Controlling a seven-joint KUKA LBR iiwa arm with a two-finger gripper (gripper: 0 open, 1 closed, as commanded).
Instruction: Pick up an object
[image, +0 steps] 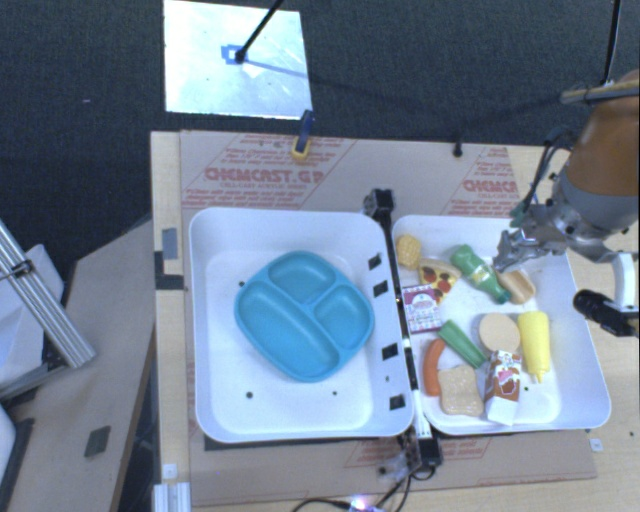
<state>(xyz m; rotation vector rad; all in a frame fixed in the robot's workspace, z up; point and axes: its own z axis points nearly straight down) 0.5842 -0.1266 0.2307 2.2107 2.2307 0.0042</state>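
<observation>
I log: gripper (512, 250) above right bin (590, 400), grip state unclear to me, beside green bottle (478, 273); blue tray (303, 315) in left bin (215, 400).

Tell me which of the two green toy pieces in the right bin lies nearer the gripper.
The green bottle-shaped toy toward the bin's far side, just beside the gripper. The other green piece lies mid-bin, beside the orange sausage.

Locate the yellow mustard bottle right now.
The yellow mustard bottle lies in the right bin, near its right wall, just right of the round tan bun and above the small carton.
</observation>
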